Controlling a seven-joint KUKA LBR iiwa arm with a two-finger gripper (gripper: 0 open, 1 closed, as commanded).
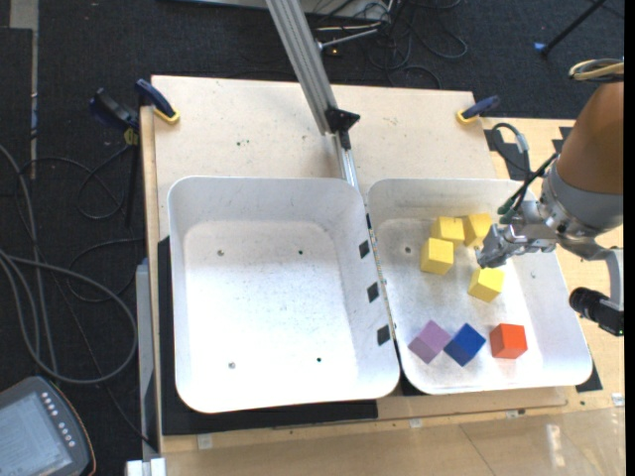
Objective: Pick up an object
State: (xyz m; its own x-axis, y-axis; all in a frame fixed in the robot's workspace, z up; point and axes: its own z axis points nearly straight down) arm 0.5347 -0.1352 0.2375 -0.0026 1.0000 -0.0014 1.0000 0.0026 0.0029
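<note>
pale particle board forms the bench (258, 132), which carries two shallow white bins side by side under a fixed overhead camera. the left bin (198, 266) shows a speckled white floor, while the right bin (556, 360) holds all the blocks. the grey arm (595, 167), with its orange band above the wrist, reaches in from the right over the right bin's far right part. its gripper (493, 253) points down among the yellow blocks, with its tip just above the nearest yellow block (486, 284) and close beside the far ones; how far apart its jaws stand cannot be told from this angle, and no block is seen between them. a slanted metal pole (303, 53) crosses the far side of the bench and ends at the seam between the bins. three more yellow blocks sit in the middle of the right bin: one on the left (437, 256), one behind it (449, 229), and one furthest right (480, 227) against the gripper. along the near edge lie a purple block (429, 341), a blue block (464, 344) touching it, and an orange-red block (508, 340) just to the right.
</note>
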